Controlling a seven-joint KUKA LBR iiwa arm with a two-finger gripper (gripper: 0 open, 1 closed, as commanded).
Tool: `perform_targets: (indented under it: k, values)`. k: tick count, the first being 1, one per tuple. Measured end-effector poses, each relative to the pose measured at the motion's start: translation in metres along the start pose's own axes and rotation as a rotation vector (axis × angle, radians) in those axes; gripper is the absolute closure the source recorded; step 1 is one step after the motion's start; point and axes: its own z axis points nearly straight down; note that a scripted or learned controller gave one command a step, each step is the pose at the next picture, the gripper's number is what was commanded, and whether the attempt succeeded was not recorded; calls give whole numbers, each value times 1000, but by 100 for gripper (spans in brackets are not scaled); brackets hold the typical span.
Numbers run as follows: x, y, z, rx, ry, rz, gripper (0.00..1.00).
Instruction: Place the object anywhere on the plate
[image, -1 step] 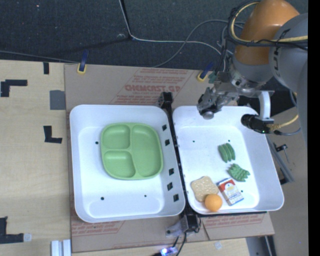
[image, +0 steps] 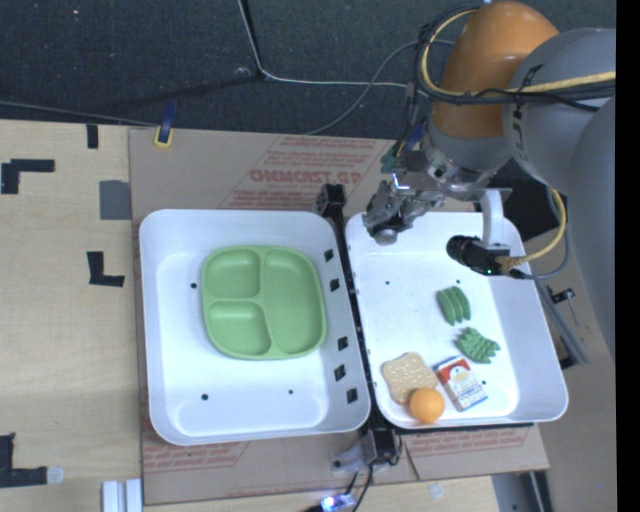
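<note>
A green divided plate (image: 264, 302) lies in the left bin (image: 180, 240). The right bin (image: 400, 300) holds a green pea pod (image: 453, 304), a second green leafy piece (image: 478, 345), a slice of toast (image: 408, 373), an orange (image: 427, 405) and a small red and white carton (image: 461, 384). My gripper (image: 385, 225) hangs over the far left corner of the right bin, beside the divider between the bins. It is well away from the food items. I see nothing held beneath it.
Black clips (image: 336, 290) run along the seam between the two bins. A black cable fitting (image: 478, 253) hangs from the arm over the right bin's far edge. Cardboard (image: 290, 170) lies under both bins, on a wooden bench.
</note>
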Motion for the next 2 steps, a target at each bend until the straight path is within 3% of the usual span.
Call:
perform_targets:
  k: [2]
  values:
    - [111, 2, 18, -2, 0, -3, 100]
